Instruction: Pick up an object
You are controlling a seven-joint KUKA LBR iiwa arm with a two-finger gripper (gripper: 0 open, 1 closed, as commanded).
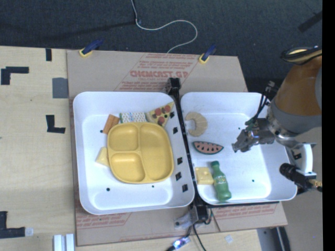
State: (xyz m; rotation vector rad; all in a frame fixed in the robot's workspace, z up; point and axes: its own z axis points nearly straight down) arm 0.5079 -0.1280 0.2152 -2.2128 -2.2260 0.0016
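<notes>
Hovering my gripper (242, 143) over the right bin (261, 106); I cannot tell its state. The watermelon slice (208, 147) lies just left, long axis pointing toward the gripper.

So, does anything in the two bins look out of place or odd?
Mostly tidy. The yellow divided plate in the left bin lies on top of several flat pieces, whose edges stick out from under it. In the right bin, the green bottle lies on its side. Nothing looks spilled or broken.
</notes>
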